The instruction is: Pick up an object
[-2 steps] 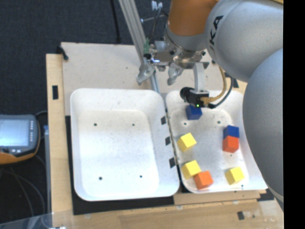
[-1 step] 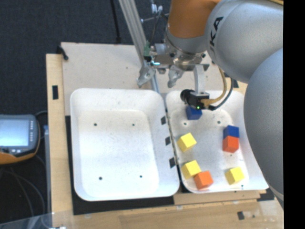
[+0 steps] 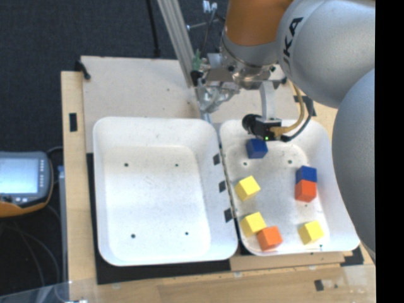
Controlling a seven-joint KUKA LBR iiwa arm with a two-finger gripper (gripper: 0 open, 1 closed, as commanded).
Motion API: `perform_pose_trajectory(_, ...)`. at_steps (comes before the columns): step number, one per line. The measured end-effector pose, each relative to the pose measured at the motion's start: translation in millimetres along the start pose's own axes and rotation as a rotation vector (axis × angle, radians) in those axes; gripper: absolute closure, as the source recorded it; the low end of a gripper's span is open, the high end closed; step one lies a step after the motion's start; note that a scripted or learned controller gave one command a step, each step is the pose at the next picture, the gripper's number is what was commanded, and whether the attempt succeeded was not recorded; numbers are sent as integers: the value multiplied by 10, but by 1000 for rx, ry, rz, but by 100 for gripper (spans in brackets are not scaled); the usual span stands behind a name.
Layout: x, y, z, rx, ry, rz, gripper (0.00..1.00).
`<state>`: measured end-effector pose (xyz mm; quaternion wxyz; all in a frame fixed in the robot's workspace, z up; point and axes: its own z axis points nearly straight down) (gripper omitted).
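Seven small cubes are lying in the right bin [image 3: 278, 197], all of them blocky, flat-faced and matte, with slightly softened edges. The rear blue cube [image 3: 256, 148] is sitting near the bin's back wall. The right blue cube [image 3: 307, 173] is resting against the red cube [image 3: 305, 190], just behind it, close to the right wall. The middle yellow cube [image 3: 247, 187] is sitting turned at an angle near the left wall. Nearer the front, the front yellow cube [image 3: 254, 222] is touching the orange cube [image 3: 269, 238] at one corner, and the corner yellow cube [image 3: 310, 232] is standing apart from them, further right.

Both bins are showing as shallow white trays with rounded corners and a finely speckled surface; the left bin [image 3: 158, 194] is carrying a few small dark dots on its floor. They are sitting side by side on a pale, board-like counter [image 3: 126, 87]. A ribbed aluminium rail [image 3: 172, 24] is slanting up behind them.

The arm [image 3: 328, 36], smooth grey with a glossy orange band [image 3: 252, 11], is bending in from the upper right. Its metal claw [image 3: 210, 103] is hanging above the back rims where the two bins are meeting, apart from every cube. Whether the claw is open or closed is something I cannot tell.
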<state>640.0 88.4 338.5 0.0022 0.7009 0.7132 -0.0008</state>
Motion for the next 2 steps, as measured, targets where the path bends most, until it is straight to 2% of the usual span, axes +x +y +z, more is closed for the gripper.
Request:
perform_pose_trajectory(1,4,-3,9,3,0,-5,0)
perform_pose_trajectory(2,-342,205,-480,-6,3,19,0)
